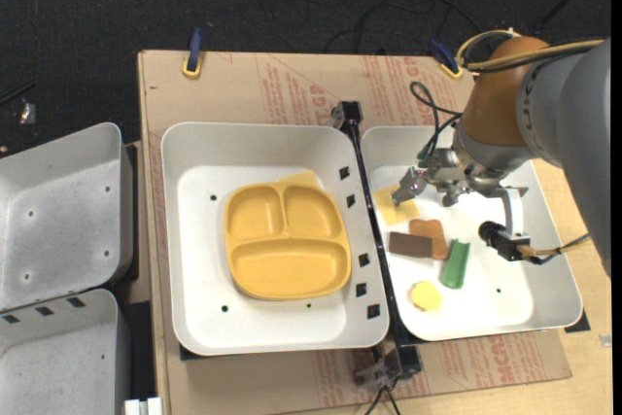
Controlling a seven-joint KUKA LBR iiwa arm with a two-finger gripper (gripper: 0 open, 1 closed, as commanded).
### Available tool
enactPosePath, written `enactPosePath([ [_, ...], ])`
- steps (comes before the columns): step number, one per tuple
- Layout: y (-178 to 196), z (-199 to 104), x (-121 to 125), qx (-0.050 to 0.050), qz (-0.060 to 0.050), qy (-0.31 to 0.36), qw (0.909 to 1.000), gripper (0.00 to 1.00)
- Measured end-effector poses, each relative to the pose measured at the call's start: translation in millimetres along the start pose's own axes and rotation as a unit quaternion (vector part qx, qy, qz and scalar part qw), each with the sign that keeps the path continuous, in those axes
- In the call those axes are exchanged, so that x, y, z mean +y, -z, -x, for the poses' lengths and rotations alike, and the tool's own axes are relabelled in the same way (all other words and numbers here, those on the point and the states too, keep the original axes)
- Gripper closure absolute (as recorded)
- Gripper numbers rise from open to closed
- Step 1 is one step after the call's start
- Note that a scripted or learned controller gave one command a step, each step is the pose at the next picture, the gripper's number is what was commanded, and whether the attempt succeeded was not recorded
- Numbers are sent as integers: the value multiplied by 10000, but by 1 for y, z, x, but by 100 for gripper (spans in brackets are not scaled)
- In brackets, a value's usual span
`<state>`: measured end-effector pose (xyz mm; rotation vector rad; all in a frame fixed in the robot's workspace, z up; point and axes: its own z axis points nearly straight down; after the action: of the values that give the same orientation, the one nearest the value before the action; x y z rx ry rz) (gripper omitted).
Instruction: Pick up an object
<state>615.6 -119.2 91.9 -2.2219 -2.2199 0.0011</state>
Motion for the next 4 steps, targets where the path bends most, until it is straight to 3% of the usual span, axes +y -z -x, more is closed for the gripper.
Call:
enactPosePath([
  [1,11,0,1,-3,14,-2,10000,100],
  [4,188,-10,-4,-8,39,23,10000,100],
])
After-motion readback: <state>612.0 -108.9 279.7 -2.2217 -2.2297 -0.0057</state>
